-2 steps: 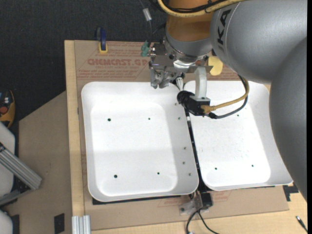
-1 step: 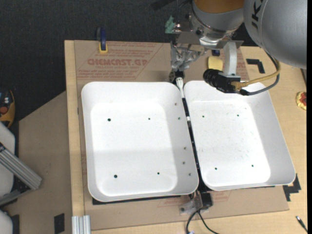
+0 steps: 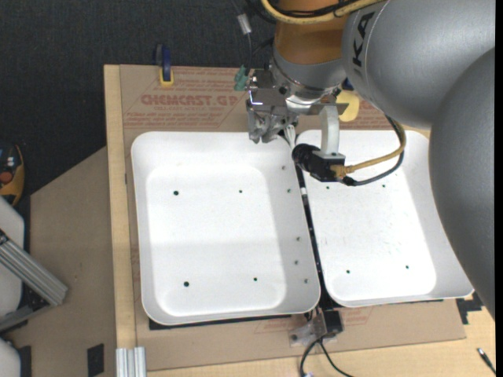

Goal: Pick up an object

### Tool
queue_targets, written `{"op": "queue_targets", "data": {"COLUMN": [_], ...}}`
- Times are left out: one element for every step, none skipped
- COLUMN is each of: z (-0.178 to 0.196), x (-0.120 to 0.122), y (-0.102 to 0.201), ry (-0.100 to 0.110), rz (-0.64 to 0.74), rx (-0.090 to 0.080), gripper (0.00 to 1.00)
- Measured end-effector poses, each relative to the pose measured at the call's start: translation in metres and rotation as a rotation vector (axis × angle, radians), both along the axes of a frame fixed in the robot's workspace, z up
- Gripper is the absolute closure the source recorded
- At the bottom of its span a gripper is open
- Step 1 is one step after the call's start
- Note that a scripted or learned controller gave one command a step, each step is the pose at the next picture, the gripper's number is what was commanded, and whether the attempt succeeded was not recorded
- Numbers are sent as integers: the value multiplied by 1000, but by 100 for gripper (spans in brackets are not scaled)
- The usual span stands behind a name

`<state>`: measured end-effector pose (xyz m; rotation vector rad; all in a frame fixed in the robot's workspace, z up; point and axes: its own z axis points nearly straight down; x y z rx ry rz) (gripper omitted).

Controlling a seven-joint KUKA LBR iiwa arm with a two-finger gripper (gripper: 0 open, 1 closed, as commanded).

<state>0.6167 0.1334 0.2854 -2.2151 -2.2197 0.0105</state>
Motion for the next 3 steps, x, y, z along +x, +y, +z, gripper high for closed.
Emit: {"op": "queue_targets", "data": {"z": [18,-88,13], "x": [-12,6,18], "y": [-18,73,5], "ry": [-7,-2,-20], "rz": [-4,6,-8], "rx": [1,2,0], "gripper": [100,100,100]}}
